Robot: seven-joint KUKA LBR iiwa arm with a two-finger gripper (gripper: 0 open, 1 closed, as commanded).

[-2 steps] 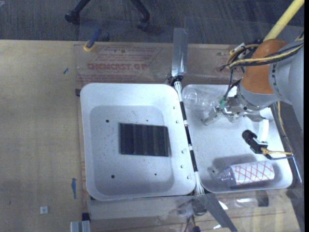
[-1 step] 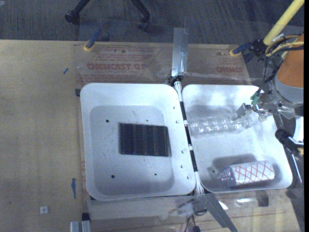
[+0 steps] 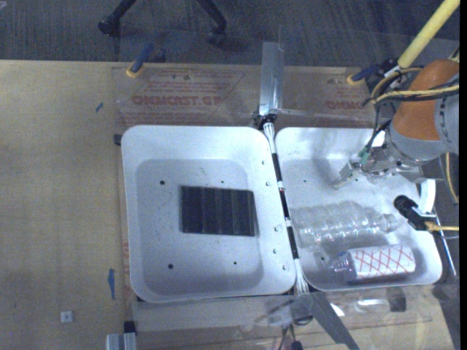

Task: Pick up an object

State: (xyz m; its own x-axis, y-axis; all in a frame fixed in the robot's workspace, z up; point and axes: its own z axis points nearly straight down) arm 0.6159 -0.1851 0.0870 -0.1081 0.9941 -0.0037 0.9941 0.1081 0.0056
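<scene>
pick not yet achieved: the pincer (image 3: 349,175) hangs over the upper part of the right bin (image 3: 314,141), its state indeterminable and nothing seen between its tips, while the clear bottle (image 3: 343,227) and checked packet (image 3: 379,261) lie below it, ungrasped.

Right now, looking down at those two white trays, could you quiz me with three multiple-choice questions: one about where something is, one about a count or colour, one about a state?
1. Where does the dark ribbed rectangular pad lie?
A. left white bin
B. right white bin
C. wooden bench

2. How many clear plastic bottles are in the right bin?
A. none
B. one
C. three

3. How does the clear plastic bottle rest?
A. upright
B. on its side
C. hanging from the gripper

Answers: 1 A, the pad sits mid-floor in the left bin. 2 B, one bottle shows, above a white packet with red crisscross lines. 3 B, it stretches lengthwise across the bin floor.
</scene>
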